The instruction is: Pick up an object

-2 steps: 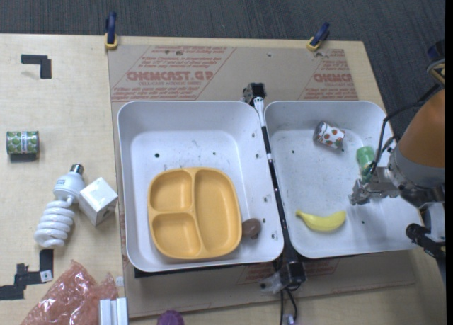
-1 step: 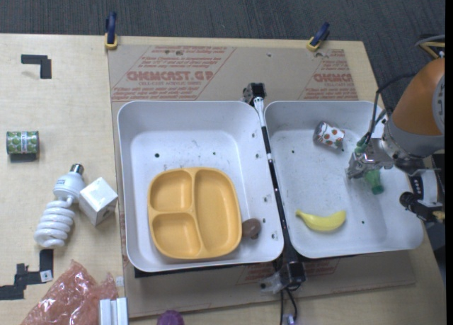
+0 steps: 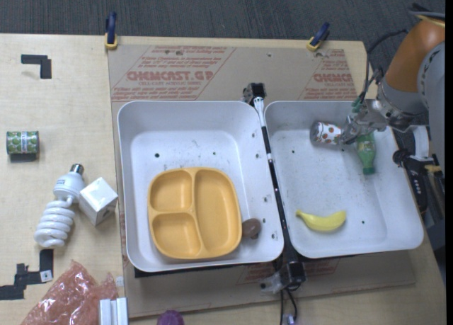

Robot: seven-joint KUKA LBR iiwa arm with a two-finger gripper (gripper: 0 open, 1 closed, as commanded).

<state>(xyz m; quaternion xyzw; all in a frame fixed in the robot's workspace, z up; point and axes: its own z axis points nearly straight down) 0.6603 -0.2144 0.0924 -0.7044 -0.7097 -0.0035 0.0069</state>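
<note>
At the upper right of the right bin [image 3: 396,235], the end effector [image 3: 352,130] is seen low over the bin floor, with a small white cup with red dots [image 3: 326,132] lying on its side just to its left, touching or nearly touching the fingertips. Whether the cup is actually clasped cannot be told, and the spread of the end effector cannot be made out either. Just below and slightly right of the end effector, a green bottle [image 3: 366,156] is laid on the bin floor, close to it. Further below and a little to the left, well apart from the end effector, a yellow banana [image 3: 322,220] is found near the bin's front wall.

Far to the left of the end effector, the left bin [image 3: 134,139] is occupied by a yellow divided plate [image 3: 195,212], with a small brown round object [image 3: 250,228] touching its right edge.

Beyond the bins, at the far left on the tabletop [image 3: 56,90], a spiral light bulb [image 3: 58,210], a white cube [image 3: 98,200] just beside it, and a small green can [image 3: 23,144] are laid out. A pink mesh bag [image 3: 67,295] is seen at the lower left corner. The grey arm with its orange band [image 3: 417,54] is seen up and to the right of the end effector.
</note>
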